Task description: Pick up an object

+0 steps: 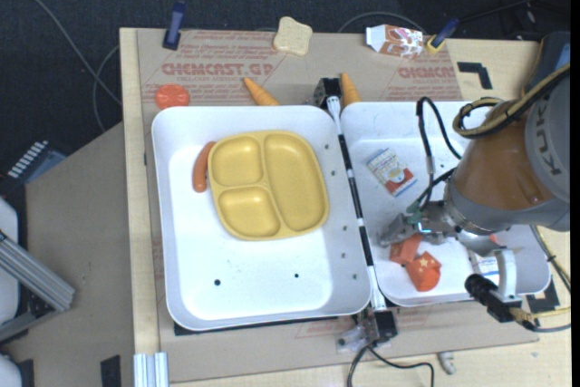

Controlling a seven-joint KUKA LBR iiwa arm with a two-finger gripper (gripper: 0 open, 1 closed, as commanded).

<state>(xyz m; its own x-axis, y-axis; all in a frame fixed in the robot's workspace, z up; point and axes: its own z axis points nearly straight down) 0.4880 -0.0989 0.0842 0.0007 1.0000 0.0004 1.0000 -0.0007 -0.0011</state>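
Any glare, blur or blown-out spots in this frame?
Camera view: even overhead light, soft shadows; the left bin and right bin floors run near white with little texture; the yellow tray has a mild sheen; the arm looks slightly soft; small print on the packet is unreadable.

- The two white bins (181,222) look to me like smooth, faintly glossy plastic.
- I read the yellow divided plate (269,183) as matt plastic.
- The table (227,68) top looks like printed brown cardboard, dull and flat.
- The arm's (517,168) shell has a smooth sheen, grey and orange.
- The red toy (419,263) by the claw (408,231) looks like glossy plastic.
- The small carton (391,170) looks like paper.
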